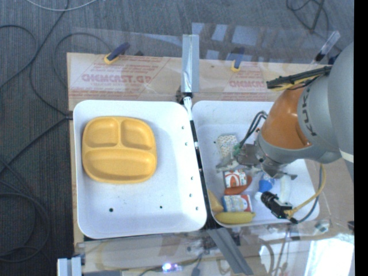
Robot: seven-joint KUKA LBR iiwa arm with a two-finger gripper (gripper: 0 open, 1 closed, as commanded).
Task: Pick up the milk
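The grey arm's gripper point(260, 167) hangs over the right white bin point(207, 154), near the small white milk carton point(237, 203) at five o'clock, not picked up yet

A dark grey carpet point(86, 27) covers the floor, with thin cables point(34, 91) trailing over it toward nine and twelve o'clock. On it stands the bench — a pale wooden board point(138, 76) with faded red lettering, two yellow clamps point(117, 52) at its twelve o'clock edge. A metal bar point(190, 62) runs up the middle — daylight glares off clear sheeting near one o'clock.
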